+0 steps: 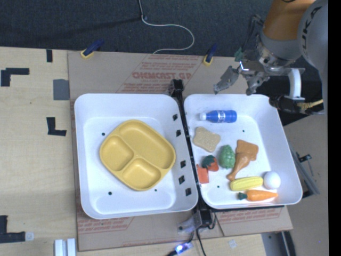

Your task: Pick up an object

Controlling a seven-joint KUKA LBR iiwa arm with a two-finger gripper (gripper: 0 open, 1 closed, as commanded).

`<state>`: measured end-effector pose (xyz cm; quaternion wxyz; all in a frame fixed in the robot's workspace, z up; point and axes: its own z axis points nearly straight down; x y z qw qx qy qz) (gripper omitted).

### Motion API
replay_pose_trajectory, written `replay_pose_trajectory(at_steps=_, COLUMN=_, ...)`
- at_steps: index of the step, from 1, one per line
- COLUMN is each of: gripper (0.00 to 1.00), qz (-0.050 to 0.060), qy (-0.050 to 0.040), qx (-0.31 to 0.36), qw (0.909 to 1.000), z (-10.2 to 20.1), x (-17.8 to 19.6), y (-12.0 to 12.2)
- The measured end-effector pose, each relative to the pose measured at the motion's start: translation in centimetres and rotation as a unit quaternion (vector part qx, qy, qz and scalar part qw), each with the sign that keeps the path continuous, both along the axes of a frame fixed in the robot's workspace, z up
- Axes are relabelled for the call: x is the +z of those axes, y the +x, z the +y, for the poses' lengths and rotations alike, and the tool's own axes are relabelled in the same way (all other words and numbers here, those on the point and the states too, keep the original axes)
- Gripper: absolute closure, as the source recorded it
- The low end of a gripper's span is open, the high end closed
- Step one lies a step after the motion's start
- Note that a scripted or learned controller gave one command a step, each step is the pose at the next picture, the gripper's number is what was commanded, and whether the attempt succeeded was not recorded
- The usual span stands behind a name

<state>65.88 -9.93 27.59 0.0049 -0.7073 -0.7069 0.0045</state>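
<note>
Bins side by side: left bin [88,143] bears yellow divided tray [137,154]. Right bin [282,143] holds blue bottle [219,116], chicken drumstick [243,157], cracker [205,139], broccoli [227,156], corn cob [246,183], carrot [258,195], white egg [272,180]. Gripper [238,82] hovers above the right bin's far rim, fingers spread, grasping nothing.

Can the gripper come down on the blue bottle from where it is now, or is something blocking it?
Probably yes. The gripper hovers open above the far rim of the right bin, close to the blue bottle. The bottle lies alone near that rim, apart from the bread slice.
</note>
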Motion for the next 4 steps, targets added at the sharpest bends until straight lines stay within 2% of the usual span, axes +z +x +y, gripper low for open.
replay_pose_trajectory(at_steps=1, gripper=0.00, qz=-0.006, qy=-0.0006, qx=0.001, qw=1.0000, z=0.0, x=0.7, y=0.2)
replay_pose_trajectory(at_steps=4, gripper=0.00, qz=-0.003, qy=-0.0009, qx=0.001, qw=1.0000, z=-0.1, x=-12.8, y=-0.6)
